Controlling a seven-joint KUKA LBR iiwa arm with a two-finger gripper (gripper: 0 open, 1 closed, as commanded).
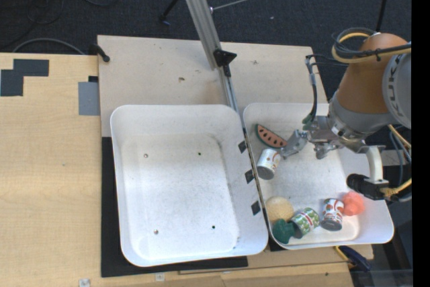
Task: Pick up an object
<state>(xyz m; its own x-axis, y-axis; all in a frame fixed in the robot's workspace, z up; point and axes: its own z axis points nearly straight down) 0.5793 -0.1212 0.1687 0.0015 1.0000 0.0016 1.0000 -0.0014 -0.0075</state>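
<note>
My gripper [308,146] hangs over the middle of the right bin [376,233], open, with bare bin floor showing between its fingers. Its left finger [293,143] sits just right of a silver can [267,162] lying on its side by the bin's left wall. A red watermelon-slice toy [271,136] lies just above that can. Along the near edge lie a yellowish ball [279,207], a dark green toy [283,232], two small printed cans [306,220] [331,213] and a pink-red object [353,203].
The left bin [134,144] stands beside the right one, with black clips [248,175] along their shared wall. A slanted aluminium post [201,17] rises behind the bins. The arm's cables [312,87] hang at the right bin's far edge.
</note>
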